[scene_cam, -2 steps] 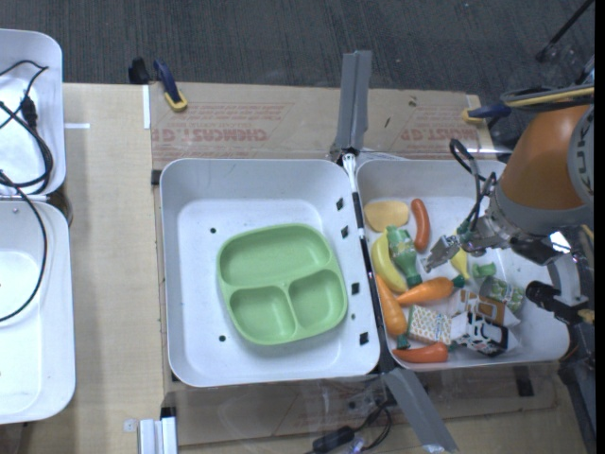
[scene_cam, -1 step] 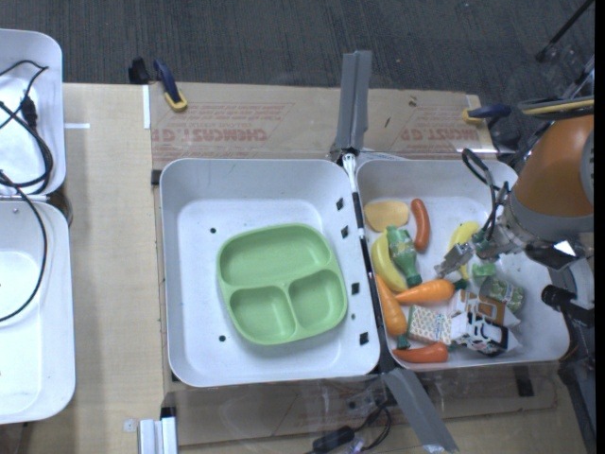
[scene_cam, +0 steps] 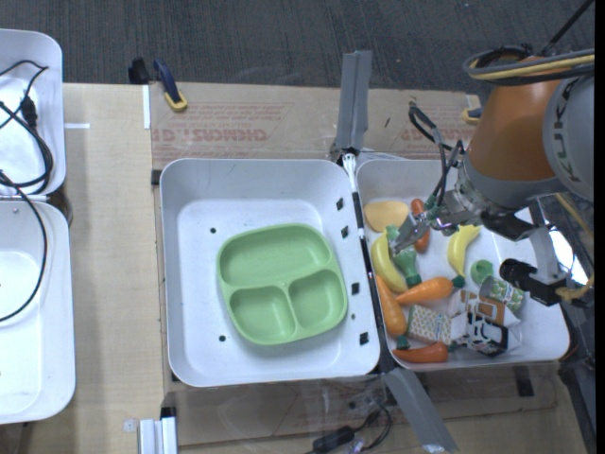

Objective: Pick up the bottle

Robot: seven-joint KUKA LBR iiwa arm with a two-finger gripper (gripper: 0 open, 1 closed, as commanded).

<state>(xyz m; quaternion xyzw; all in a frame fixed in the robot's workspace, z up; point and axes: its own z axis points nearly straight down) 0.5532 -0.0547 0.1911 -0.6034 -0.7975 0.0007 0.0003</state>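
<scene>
The bottle (scene_cam: 409, 269) is small and green and lies in the right bin (scene_cam: 553, 340), between a yellow banana (scene_cam: 383, 265) and an orange carrot (scene_cam: 428, 291). My gripper (scene_cam: 408, 235) comes down from the grey and orange arm at the right and sits right at the bottle's upper end, low among the toys. It hides the bottle's top. A red-orange item (scene_cam: 422, 236) lies just beside the gripper tip.
The right bin is crowded: a yellow disc (scene_cam: 383, 215), a second banana (scene_cam: 461, 249), a green cup (scene_cam: 482, 271), small cartons (scene_cam: 498, 297), a patterned box (scene_cam: 430, 325), a red chili (scene_cam: 424, 353). The left bin (scene_cam: 189, 253) holds a green divided plate (scene_cam: 282, 282).
</scene>
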